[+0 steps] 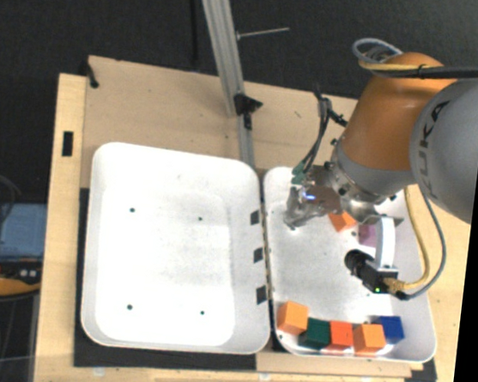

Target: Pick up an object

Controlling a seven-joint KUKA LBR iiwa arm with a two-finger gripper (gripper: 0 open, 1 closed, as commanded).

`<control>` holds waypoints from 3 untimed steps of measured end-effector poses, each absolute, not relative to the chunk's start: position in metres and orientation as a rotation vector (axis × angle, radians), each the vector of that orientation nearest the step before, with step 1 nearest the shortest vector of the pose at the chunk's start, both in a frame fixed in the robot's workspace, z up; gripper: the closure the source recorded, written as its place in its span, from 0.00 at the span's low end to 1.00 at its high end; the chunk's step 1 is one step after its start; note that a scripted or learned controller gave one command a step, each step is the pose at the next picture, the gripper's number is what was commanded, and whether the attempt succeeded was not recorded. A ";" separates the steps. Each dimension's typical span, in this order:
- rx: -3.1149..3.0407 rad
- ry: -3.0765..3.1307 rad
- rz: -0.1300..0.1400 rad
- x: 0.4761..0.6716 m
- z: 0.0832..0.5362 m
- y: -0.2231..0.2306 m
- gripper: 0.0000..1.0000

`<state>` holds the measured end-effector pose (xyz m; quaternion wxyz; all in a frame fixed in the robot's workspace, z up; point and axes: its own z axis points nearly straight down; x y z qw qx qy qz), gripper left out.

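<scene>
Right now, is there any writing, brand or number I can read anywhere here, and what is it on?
"KU": large dark letters on the grey arm, cut off at the picture's edge.
No other writing is readable; the blocks in the right bin carry none that can be seen.

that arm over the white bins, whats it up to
The KUKA arm reaches in from the right over the right bin, its gripper low near the bin's upper left part. A row of small blocks, orange, green and blue, lies along the bin's near edge, untouched. Another orange block sits by the wrist. Nothing is visibly held. The left bin sits alongside.
</scene>
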<state>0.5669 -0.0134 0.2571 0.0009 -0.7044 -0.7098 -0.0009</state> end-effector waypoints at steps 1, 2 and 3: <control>-2.211 -2.229 -0.002 0.552 0.256 0.041 1.00; -2.212 -2.229 0.000 0.535 0.250 0.092 1.00; -2.218 -2.222 -0.002 0.535 0.250 0.090 0.00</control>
